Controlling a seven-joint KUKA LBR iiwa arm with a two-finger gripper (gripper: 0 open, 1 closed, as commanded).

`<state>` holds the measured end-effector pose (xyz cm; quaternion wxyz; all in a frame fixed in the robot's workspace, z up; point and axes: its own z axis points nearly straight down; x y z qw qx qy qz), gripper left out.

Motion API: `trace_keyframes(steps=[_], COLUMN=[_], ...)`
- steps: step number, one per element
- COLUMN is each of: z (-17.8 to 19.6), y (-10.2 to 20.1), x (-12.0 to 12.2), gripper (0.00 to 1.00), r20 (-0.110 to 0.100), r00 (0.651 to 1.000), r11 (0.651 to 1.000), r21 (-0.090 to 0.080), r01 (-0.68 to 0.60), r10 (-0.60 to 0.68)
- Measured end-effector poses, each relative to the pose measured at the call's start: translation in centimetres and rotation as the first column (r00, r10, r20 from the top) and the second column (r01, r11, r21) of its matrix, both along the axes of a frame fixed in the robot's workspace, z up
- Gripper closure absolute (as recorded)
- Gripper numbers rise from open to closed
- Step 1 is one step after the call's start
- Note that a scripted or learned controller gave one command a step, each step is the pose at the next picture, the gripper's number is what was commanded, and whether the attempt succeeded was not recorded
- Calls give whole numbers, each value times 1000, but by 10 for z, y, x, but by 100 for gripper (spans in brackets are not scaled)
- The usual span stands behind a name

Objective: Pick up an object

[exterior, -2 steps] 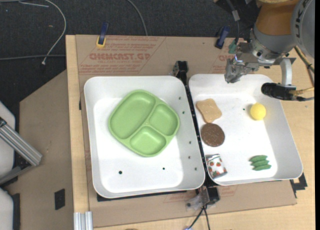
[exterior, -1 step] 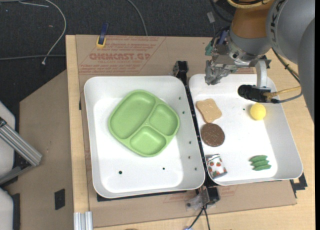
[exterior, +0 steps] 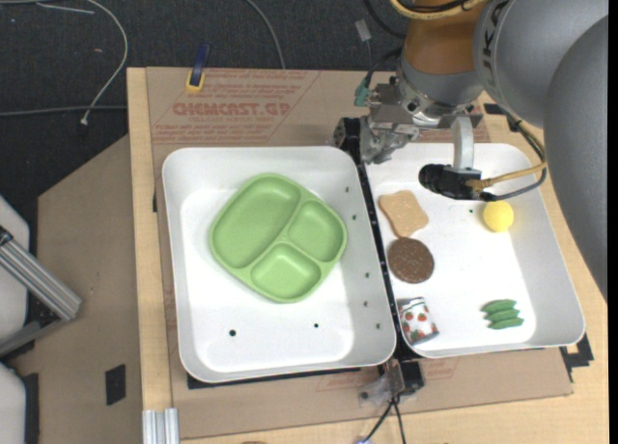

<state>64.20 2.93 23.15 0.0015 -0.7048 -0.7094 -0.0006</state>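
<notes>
**Currently: approach step, no grasp evident**

Tool hangs above the far end of the rim between bins; how open, cannot tell. Next: pick a target, descend.
Left bin: green divided plate.
Right bin: toast slice (nearest the tool), brown disc, yellow ball, green pod, small can.

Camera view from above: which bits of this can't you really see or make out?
- Gripper, camera view: its tip blends into the dark hardware around it, so open or shut is unclear.
- Right bin, camera view: its far right corner is covered by the grey arm.
- Small red-and-white package, camera view: the print is too small to read.
</notes>
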Motion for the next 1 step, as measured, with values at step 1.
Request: trace_keyframes(steps=[1], z=[8], y=[55], x=[-1], gripper=[100], r20=[3], r00=[1000], r11=[1000], r21=[0], r01=[0], r10=[0])
